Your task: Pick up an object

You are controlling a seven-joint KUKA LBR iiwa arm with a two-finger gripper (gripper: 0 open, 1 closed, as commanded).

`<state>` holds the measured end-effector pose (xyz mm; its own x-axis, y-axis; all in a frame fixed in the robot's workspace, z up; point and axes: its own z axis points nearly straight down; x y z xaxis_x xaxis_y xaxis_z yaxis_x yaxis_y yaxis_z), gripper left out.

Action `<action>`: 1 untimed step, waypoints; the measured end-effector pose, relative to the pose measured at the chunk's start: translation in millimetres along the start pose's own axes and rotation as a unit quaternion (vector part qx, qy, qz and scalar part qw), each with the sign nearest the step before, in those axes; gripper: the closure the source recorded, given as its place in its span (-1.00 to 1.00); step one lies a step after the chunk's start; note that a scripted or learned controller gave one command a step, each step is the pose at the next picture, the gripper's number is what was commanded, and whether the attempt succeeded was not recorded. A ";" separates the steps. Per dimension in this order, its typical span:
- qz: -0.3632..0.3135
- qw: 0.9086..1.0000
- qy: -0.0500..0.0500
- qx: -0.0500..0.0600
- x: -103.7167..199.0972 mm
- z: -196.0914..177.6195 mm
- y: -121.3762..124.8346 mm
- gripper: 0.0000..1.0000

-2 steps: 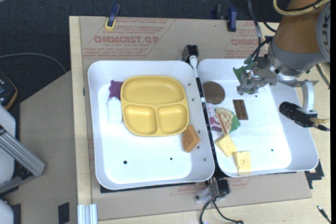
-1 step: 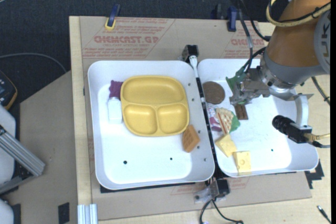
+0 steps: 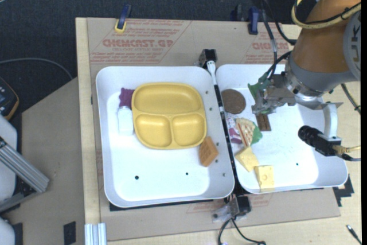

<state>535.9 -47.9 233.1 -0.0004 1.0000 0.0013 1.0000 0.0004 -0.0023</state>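
A: Quick, big stuff first.
B: Desk [image 3: 172,37], two white bins side by side: left bin [image 3: 160,181], right bin [image 3: 298,146]. The grey-and-orange arm [image 3: 324,31] reaches in from the right, over the right bin.
A: Left bin?
B: A yellow divided plate [image 3: 169,115] in the middle. A white bottle [image 3: 124,120] with a purple top touches its left edge, and a brown cracker [image 3: 208,152] sits at its lower right corner.
A: Right bin?
B: Down its left side: round brown disc [image 3: 233,101], a multi-coloured sandwich-like piece [image 3: 245,130], a yellow wedge [image 3: 248,159], then a yellow holed block [image 3: 264,175] near the front rim.
A: Gripper?
B: The gripper [image 3: 264,107] is just right of the disc. A small brown bar [image 3: 263,122] is right at its tip, beside the sandwich-like piece. Open or closed, bar held or not: can't tell.
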 end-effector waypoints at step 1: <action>0.000 1.000 0.000 0.001 0.3 17.2 9.7 1.00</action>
<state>545.5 -47.6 215.8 -0.0001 1.0000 0.0007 1.0000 0.0001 -0.0047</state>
